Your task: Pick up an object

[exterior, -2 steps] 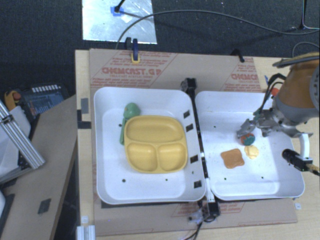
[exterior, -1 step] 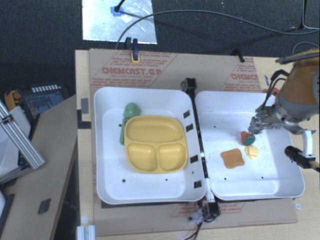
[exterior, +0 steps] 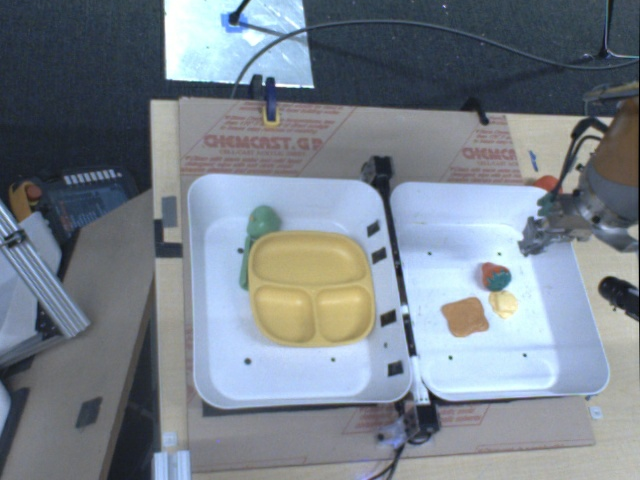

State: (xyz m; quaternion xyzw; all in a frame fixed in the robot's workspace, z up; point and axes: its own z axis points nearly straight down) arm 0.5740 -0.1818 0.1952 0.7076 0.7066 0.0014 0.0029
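Observation:
In the right bin lie three small things: a flat orange-brown piece, a red and teal piece and a pale yellow piece just below it. My gripper hangs over the bin's upper right part, up and to the right of the red and teal piece, with nothing seen in it. The grey arm reaches in from the right.
The left bin bears a yellow divided plate with a green thing partly under its upper left edge. A black divider with clips runs between the bins. Cardboard lies under both.

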